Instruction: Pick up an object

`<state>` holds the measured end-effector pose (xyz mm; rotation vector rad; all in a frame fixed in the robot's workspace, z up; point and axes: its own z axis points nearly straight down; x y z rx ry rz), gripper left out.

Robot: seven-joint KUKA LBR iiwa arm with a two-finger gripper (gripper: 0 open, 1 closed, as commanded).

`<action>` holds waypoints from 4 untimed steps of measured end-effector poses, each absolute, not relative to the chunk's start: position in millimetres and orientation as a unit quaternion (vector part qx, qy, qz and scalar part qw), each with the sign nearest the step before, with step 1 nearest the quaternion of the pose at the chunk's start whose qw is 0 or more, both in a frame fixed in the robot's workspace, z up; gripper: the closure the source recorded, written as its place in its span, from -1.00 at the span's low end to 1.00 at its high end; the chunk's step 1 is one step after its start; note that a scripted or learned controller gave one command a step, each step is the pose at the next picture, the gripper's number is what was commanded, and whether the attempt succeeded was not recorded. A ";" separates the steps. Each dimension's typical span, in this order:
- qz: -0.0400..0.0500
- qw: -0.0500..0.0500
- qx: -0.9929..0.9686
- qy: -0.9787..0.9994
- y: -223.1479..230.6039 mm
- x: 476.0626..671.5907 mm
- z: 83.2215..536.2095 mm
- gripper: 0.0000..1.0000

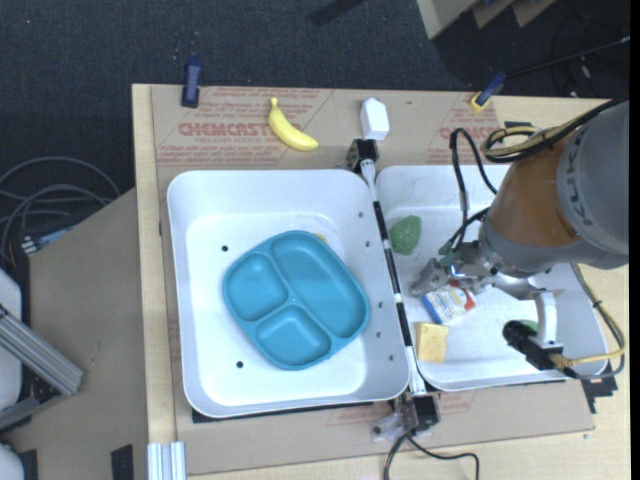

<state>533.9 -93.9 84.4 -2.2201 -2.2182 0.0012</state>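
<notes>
The nearest candidate object is a small red-and-white packet [452, 301] on the floor of the right bin [480, 368], near that bin's left wall. Our tool [440, 276] sits directly over it; we cannot tell its state from this view. A green lump [406, 234] lies toward the bench's far edge, a yellow block [432, 342] toward the near edge. For a clean pick, we should centre on the packet, descend vertically, and keep clear of both neighbours and the bin wall.
</notes>
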 end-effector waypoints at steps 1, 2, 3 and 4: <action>0.000 0.001 -0.708 -0.707 -93.8 534.3 94.2 1.00; 0.000 0.001 -0.708 -0.707 -93.8 534.2 94.1 -1.00; 0.001 0.001 -0.708 -0.707 -95.6 492.3 84.0 -1.00; 0.001 0.002 -0.707 -0.707 -100.7 480.6 84.2 -1.00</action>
